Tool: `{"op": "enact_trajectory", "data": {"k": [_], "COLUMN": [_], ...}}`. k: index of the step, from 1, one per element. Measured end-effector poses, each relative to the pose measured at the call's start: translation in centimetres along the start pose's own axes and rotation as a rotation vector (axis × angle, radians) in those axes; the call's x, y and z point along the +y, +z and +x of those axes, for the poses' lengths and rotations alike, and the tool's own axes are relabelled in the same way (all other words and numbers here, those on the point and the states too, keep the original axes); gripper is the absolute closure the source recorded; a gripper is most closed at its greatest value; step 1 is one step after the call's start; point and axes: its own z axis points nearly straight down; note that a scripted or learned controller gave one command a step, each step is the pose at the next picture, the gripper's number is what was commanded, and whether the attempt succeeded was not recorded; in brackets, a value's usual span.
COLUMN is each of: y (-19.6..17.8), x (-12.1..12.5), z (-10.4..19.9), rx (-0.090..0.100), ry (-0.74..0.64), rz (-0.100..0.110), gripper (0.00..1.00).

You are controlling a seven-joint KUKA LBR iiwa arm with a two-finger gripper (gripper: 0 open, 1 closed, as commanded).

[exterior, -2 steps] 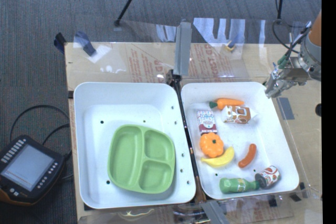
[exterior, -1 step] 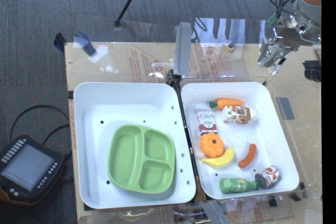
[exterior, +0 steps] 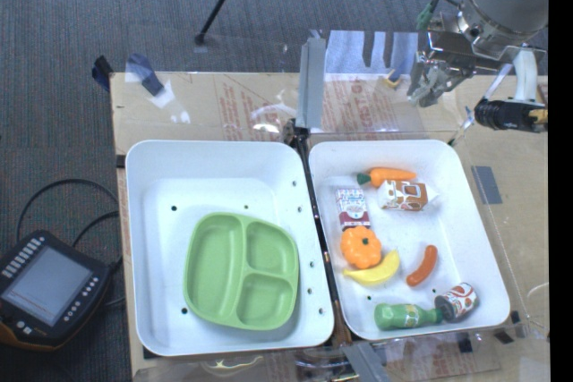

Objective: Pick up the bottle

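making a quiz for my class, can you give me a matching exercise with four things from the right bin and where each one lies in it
Things:
1. green bottle
2. carrot
3. pumpkin
4. sausage

Places:
A. far end of the right bin, beside the small carton
B. near edge, next to the can
C. right of the banana
D. just above the banana, below the small box

Pairs: 1-B, 2-A, 3-D, 4-C

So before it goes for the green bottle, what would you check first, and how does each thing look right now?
1. Green bottle in view: ok, lying on its side near the right bin's front wall.
2. Space around it: not ok, a can sits at its cap end.
3. Gripper above the bottle: not ok, it hangs beyond the bin's far edge.
4. Jaws ready: cannot tell.
5. Path down: ok, nothing lies over the bottle.
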Motion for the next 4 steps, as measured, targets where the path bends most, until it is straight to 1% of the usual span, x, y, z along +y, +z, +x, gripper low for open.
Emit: {"op": "enact_trajectory", "data": {"k": [1, 2, 3, 4], "y": [1.6, 1.4, 0.7, -4.7], "x": [0.3, -1.3, -2.4, -10.1], "z": [-1.8, 7.7, 14.5, 21.7], "rx": [-0.001, -0.001, -0.002, -0.002], "ry": [0.038, 0.237, 0.429, 0.601], "rz": [0.003, 0.002, 0.002, 0.0], "gripper": [1.0, 1.0, 1.0, 1.0]}}
